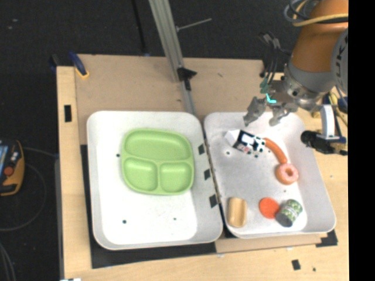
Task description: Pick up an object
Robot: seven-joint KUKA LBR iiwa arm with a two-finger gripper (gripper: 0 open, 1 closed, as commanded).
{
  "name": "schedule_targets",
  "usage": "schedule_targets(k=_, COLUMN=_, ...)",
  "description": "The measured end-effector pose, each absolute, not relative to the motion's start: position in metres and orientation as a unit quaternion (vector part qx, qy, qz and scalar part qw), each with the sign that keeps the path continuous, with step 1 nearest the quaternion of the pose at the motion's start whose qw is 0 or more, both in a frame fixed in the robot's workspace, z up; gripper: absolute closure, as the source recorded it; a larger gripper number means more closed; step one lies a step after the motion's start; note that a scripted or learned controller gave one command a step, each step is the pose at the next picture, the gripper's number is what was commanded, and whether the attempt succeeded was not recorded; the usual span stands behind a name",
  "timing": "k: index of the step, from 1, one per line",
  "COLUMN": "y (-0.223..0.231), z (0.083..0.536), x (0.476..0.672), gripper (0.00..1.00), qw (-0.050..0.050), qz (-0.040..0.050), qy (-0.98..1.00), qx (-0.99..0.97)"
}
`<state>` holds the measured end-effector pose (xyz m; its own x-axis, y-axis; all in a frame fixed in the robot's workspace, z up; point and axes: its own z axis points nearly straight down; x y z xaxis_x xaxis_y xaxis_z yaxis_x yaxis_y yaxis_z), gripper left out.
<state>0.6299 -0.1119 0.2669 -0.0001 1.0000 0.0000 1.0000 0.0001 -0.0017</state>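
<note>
Splayed metal hand [265, 115] above glossy curved orange carrot [276, 151]

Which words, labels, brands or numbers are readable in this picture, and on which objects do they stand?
None can be read.
The white box in the right bin carries dark printed marks, too small and blurred to read.
The can has a patterned label, also too blurred to read.

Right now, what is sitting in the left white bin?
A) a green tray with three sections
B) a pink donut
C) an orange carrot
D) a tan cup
A: the green tray with three sections lies in the left white bin, while the pink donut and the other small things are in the right bin.
</note>
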Motion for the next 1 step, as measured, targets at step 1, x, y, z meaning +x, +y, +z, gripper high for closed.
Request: schedule_targets(k=1, y=-0.1118, z=0.2688, x=0.6307, gripper=0.0, qw=-0.001, qz=-0.0006, qy=-0.707, qx=-0.707)
